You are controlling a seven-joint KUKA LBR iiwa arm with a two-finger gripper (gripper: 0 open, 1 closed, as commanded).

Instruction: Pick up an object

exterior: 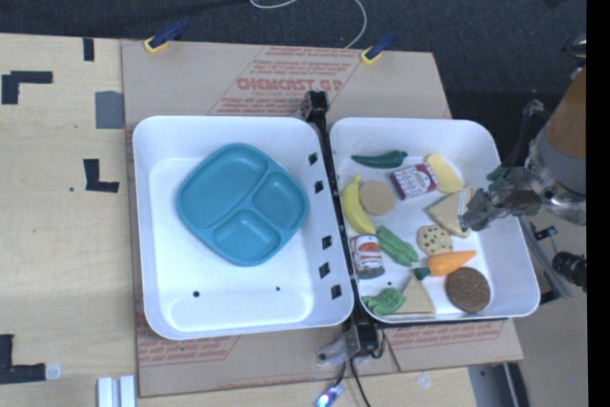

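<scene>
A grey arm with an orange band reaches in from the right, its gripper (481,208) low over the right bin (486,140), close beside a pale wedge (446,210) near that bin's right wall. Whether the gripper is open or closed, or has hold of anything, cannot be told from this angle. The right bin is crowded with toy food: a green pepper (379,158), banana (355,205), can (367,255), cookie (432,238), carrot (448,262) and brown patty (468,289). The left bin (152,205) holds a blue divided plate (241,202). Both bins sit on cardboard (191,76).
</scene>
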